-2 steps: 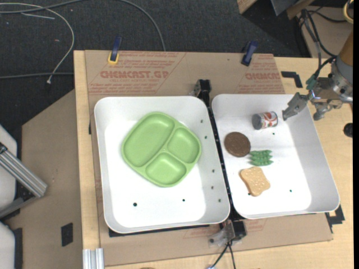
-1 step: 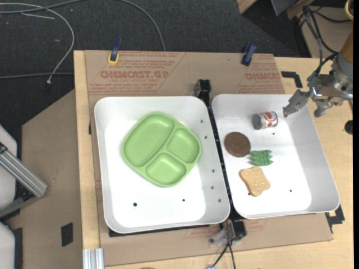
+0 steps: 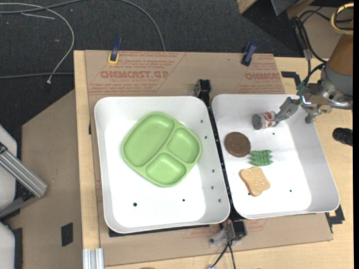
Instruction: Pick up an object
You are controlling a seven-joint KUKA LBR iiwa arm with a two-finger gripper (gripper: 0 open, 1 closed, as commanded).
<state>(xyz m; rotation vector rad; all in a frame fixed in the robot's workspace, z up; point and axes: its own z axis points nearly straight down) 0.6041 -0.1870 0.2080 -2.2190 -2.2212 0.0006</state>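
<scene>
The gripper reaches into the right white plastic bin from the right, and its tip sits right by a small red-and-white can with a grey end, which lies on its side near the back of that bin. I cannot tell how the gripper is set, or if it has the can. It looks like nothing is lifted yet, so the picking up is not done.

Near the can lie a flat round brown cookie, a bumpy green leafy toy and a tan slice of toy bread (it looks spongy). The left white bin holds a smooth light green plastic plate with three sections. Both bins rest on the brown cardboard worktop.
</scene>
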